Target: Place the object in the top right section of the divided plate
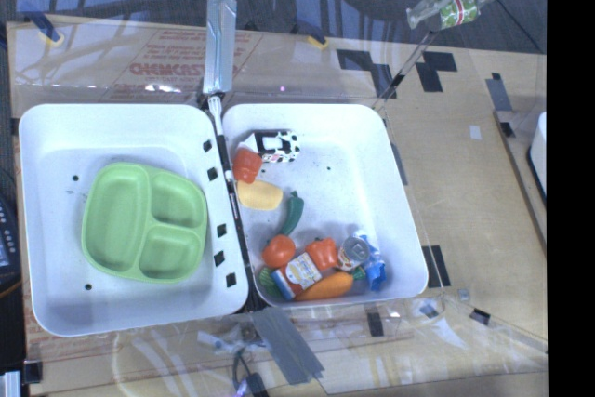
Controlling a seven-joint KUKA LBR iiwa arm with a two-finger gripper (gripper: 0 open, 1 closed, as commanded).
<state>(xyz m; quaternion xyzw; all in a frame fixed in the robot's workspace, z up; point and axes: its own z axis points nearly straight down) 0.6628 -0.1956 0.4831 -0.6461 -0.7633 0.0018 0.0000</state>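
Hand [444, 6], top right above the tabletop [465, 200]: you see it clamped on a green-labelled bottle [456, 11]. Moulded green divided plate [144, 222] lies in the left white bin [37, 200]; glossy toy foods fill the right bin [390, 163].

1. A shallow white left bin [56, 293] holds a light green divided plastic plate [144, 220] with three sections.
2. A shallow white right bin [358, 158] holds a black-and-white toy cow [277, 145], an orange-red toy fruit [246, 165] and a pale yellow toy piece [259, 194].
3. Lower in it lie a dark green toy pepper [292, 215], a toy tomato [278, 250], an orange toy carrot [325, 286] and a small metal can [354, 250].
4. The grey two-finger gripper [446, 6] hangs at the upper right, beyond the bins, with a clear, green-labelled object [457, 12] at its tip.
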